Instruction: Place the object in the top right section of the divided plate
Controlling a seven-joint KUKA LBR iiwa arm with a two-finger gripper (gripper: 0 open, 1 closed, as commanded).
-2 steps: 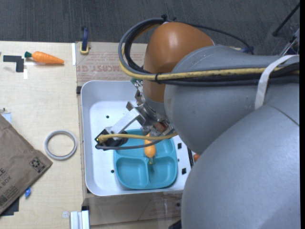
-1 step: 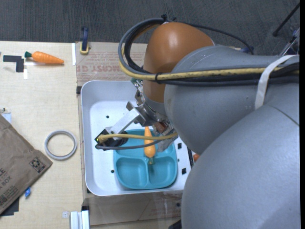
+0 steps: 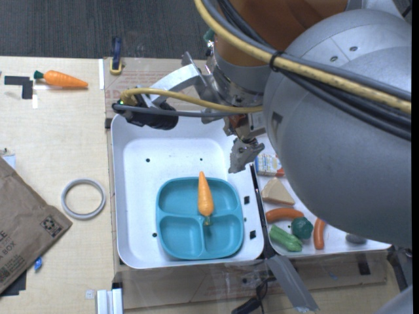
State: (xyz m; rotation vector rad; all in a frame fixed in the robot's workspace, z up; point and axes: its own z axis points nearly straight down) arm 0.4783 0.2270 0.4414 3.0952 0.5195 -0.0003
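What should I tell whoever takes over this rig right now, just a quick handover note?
Gripper: above the left bin's right wall, nothing between its fingers.
Carrot: lying on the blue divided plate in the left bin, along the centre divider, not clearly inside the top right section.
Done: carrot is on the plate.
Left: shift it fully into the top right section.

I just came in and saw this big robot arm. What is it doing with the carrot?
A big grey robot arm reaches over two white bins. In the left bin sits a blue divided plate, and a toy carrot lies across its middle ridge, not clearly in the top right section. The pincer hangs just above and to the right of the plate, apart from the carrot. More toy food lies in the right bin.
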